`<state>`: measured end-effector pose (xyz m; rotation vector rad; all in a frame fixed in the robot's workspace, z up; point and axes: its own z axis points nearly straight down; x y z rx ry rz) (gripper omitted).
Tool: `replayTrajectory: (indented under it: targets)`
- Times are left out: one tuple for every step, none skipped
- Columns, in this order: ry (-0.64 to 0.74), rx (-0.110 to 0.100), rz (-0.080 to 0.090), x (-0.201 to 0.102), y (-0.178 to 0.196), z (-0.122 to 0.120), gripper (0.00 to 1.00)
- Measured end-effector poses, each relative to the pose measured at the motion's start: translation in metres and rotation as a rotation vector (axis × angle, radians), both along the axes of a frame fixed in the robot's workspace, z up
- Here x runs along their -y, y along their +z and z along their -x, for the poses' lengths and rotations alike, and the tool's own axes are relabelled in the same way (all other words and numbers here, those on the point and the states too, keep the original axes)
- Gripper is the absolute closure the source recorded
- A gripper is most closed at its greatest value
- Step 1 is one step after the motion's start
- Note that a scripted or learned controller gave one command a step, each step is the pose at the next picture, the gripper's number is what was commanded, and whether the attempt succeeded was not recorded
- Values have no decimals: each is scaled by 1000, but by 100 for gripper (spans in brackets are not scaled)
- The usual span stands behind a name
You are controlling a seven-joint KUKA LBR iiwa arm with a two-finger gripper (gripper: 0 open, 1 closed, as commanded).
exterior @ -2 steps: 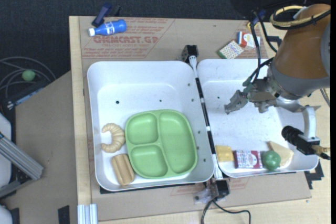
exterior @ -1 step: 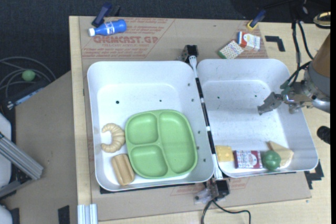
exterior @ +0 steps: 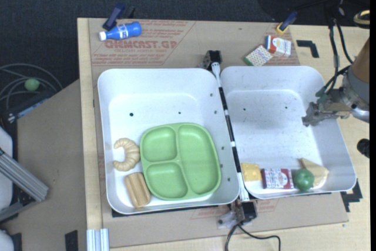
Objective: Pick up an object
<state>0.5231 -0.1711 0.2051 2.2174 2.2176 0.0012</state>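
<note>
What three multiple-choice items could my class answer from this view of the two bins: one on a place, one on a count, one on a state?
1. Where does the green divided plate lie?
A. left bin
B. right bin
C. on the bench

2. How many compartments has the plate?
A. two
B. three
C. five

3. How does the gripper stand to the green ball?
A. clamped on it
B. resting on it
C. apart from it

Answers:
1 A: it lies in the left bin, beside a croissant.
2 B: ridges part it into three.
3 C: the gripper is over the right bin, and the ball lies at the near wall.
</note>
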Motion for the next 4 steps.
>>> replayTrajectory:
  targets:
    - [2, -2, -3, -18, 25, -97, 100]
    - [0, -6, -4, -71, -118, -28, 100]
    - [2, -2, -4, -131, -19, -58, 100]
    - [2, -3, -3, -130, -10, -58, 100]
